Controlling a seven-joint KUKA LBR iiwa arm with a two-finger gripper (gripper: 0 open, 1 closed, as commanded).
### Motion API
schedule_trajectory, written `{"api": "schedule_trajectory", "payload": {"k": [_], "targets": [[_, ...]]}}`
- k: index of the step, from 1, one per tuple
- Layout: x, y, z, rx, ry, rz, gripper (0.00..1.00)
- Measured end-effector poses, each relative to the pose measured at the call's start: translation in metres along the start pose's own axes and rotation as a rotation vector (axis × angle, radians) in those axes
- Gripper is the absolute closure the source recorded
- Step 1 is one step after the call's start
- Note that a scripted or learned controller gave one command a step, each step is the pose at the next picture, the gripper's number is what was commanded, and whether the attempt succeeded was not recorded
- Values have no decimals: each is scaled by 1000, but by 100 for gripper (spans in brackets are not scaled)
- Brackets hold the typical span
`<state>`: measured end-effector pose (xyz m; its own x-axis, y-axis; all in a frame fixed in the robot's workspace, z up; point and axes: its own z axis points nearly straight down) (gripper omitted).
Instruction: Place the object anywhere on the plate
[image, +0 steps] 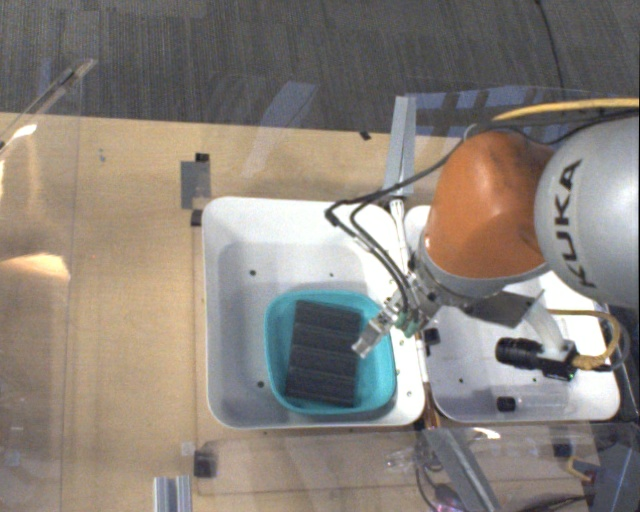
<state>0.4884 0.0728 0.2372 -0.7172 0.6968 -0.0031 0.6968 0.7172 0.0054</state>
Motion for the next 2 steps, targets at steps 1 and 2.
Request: {"api": "schedule_trajectory", "payload": {"k": [1, 2], "targets": [[-1, 3, -11, -7, -4, -1, 100], [-1, 3, -11, -6, -4, -2, 0]]}}
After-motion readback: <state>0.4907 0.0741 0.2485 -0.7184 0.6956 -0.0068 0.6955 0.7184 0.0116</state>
